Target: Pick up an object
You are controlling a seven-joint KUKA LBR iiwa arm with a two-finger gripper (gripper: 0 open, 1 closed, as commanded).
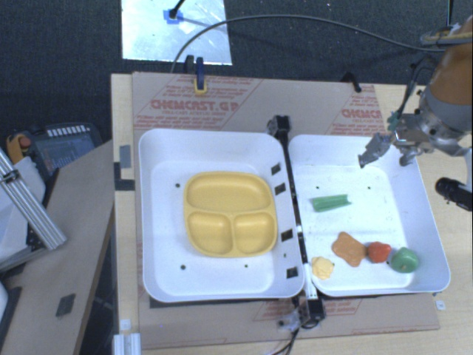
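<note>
From my seat I see a pale wooden bench [89, 220] with a brown printed cardboard sheet [222, 102] under two shallow white bins. Behind it lies dark carpet [59, 50] with a shiny metal plate [174, 21] and a black cable [310, 24] running across. At the left edge sit an aluminium rail [29, 205] and a grey keypad box [63, 150].

The left bin [159, 168] holds a yellow divided tray [227, 213], roughly central. The right bin [414, 205] holds a green strip [329, 202] near its middle, and along the front an orange piece [349, 248], a red piece [378, 251] touching it, a green round piece [404, 259] just beside that, and a small yellow piece [322, 268] near the front left corner.

The gripper [390, 148] hangs over the right bin's back edge, fingers spread apart with nothing between them, well apart from every piece.
</note>
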